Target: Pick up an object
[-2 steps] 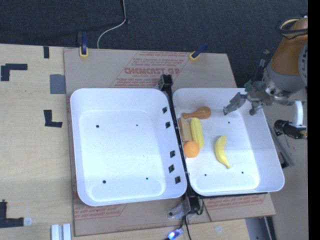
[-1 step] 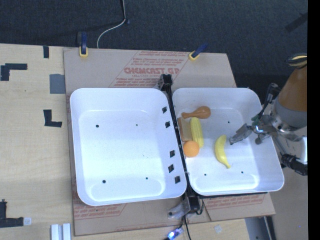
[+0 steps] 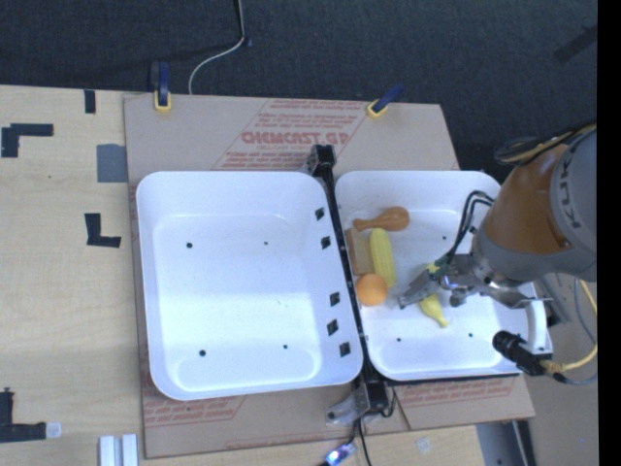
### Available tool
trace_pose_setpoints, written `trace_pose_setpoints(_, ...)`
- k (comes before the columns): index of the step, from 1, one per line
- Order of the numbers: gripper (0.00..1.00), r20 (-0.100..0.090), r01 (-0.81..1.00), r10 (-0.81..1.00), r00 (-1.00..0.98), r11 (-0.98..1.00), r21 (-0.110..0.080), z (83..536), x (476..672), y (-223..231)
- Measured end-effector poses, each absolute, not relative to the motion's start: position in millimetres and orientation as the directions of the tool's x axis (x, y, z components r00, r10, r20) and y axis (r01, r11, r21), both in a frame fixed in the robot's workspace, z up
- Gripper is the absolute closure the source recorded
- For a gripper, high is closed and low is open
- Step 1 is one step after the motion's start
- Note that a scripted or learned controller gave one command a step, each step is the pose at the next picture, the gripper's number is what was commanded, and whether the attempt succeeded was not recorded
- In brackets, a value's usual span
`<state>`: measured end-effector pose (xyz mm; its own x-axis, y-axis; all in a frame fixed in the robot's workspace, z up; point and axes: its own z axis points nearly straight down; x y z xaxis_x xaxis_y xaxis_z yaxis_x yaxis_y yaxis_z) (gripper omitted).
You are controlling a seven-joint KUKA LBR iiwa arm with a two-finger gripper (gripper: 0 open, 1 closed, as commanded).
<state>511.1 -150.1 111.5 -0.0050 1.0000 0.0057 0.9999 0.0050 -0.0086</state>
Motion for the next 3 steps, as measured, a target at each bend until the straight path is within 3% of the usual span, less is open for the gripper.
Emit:
trace_pose_setpoints(1, 0.00, -0.005, 1.000, 1.000, -0.002, 0.002, 0.010, 186, 568.4, -186)
trace_pose_setpoints(2, 0.00, 0.002, 1.000, 1.000, 0.004, -0.004, -0.006, 81, 480.2, -195)
trace_pose_setpoints(3, 0.00, -0.004, 1.000, 1.000, -0.007, 0.007, 0.017, 221, 547.4, -170)
